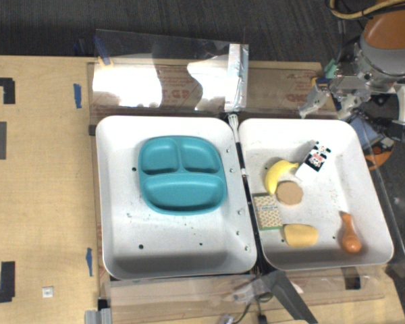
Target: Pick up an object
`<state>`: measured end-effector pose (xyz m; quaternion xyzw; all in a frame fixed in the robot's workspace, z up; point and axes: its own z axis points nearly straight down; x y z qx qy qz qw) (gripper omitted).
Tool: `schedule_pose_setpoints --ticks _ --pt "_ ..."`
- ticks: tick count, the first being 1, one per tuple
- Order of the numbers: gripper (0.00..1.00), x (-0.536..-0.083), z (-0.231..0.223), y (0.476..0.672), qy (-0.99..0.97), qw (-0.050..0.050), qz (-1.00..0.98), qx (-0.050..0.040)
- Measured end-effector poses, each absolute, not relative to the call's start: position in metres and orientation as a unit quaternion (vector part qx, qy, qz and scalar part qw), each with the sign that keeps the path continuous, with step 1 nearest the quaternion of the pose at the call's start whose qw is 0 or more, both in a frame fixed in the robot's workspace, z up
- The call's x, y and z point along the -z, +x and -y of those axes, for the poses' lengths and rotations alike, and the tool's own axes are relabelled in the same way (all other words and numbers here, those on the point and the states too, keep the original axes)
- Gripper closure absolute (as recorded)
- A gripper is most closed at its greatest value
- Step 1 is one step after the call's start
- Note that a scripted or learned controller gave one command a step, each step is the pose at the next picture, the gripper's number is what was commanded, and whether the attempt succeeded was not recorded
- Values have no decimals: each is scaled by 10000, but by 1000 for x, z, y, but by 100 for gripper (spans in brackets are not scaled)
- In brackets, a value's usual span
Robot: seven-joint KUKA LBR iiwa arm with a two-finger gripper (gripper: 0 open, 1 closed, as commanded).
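The right bin (pixel 364 155) holds a yellow banana (pixel 277 174), with a round brown disc (pixel 289 194) touching it. A small black-and-white piece (pixel 316 158) lies just behind them. Nearer the front are a green patterned card (pixel 267 212), a pale yellow lump (pixel 301 235) and an orange pear-shaped item (pixel 349 233). My gripper (pixel 329 105) hangs over the back rim of the right bin, above and right of the banana. It is open and holds nothing.
The left bin (pixel 115 235) carries a teal divided plate (pixel 181 173). A clear plastic sheet (pixel 169 79) stands behind the left bin. Cables and the arm's orange band (pixel 391 29) crowd the back right corner.
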<state>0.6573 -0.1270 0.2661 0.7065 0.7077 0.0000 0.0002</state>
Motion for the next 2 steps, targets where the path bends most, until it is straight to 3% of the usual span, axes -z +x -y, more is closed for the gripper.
schedule_pose_setpoints --ticks 1,2 --pt "0 -136 93 618 7041 -38 -7101 27" --pt "0 -88 95 589 7389 20 -6738 -25"
